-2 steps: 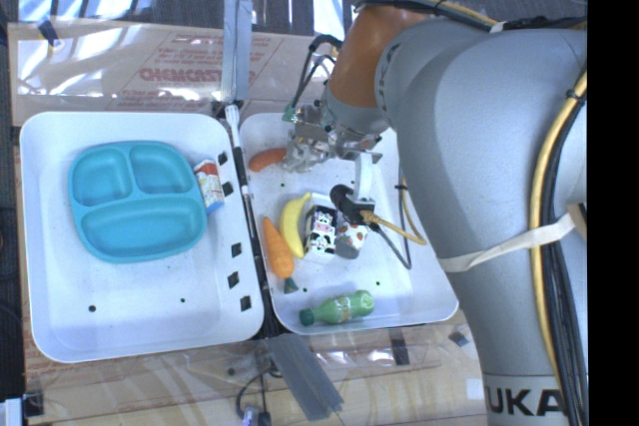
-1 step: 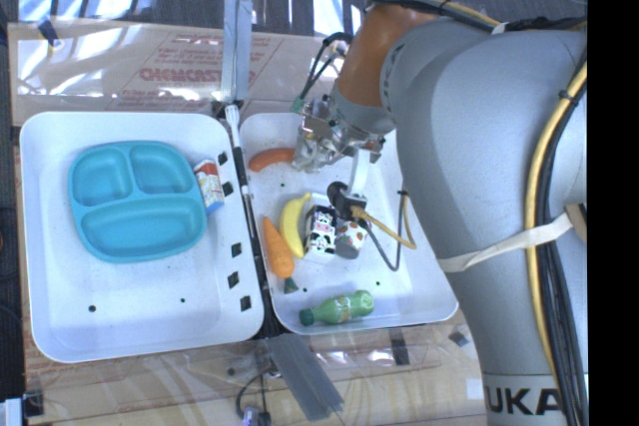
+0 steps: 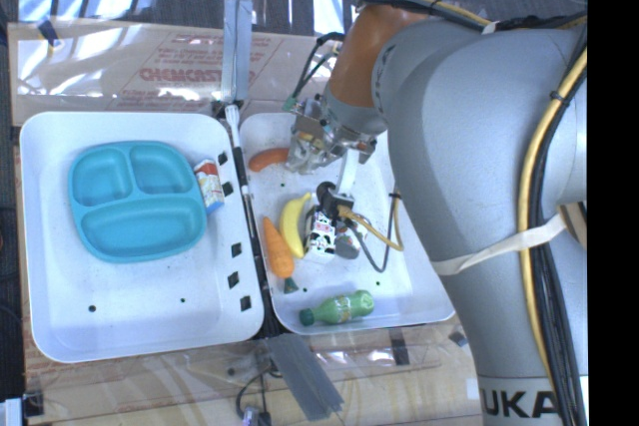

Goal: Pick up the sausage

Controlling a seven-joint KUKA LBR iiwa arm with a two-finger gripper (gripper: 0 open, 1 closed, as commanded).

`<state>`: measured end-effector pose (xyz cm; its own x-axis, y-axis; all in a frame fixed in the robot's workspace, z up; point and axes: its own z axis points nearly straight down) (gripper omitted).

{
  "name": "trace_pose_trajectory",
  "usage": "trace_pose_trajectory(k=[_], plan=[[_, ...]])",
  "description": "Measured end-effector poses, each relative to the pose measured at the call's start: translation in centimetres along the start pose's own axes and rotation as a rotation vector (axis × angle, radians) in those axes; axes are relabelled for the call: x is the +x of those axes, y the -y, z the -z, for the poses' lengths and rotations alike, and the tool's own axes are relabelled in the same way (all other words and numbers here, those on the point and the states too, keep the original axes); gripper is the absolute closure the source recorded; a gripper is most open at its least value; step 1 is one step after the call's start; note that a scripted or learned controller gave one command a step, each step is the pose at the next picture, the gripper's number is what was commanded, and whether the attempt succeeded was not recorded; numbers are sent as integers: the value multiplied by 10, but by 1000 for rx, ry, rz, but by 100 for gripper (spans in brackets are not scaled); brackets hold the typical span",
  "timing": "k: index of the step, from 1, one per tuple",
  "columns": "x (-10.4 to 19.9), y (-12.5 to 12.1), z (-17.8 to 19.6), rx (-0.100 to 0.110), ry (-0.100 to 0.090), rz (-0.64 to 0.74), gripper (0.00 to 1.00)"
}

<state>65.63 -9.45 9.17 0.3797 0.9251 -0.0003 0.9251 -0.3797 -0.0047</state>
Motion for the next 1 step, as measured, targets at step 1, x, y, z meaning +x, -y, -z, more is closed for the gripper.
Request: trace_pose_trajectory(k=[1], plan=[[1,0,10,3,0,6,100]])
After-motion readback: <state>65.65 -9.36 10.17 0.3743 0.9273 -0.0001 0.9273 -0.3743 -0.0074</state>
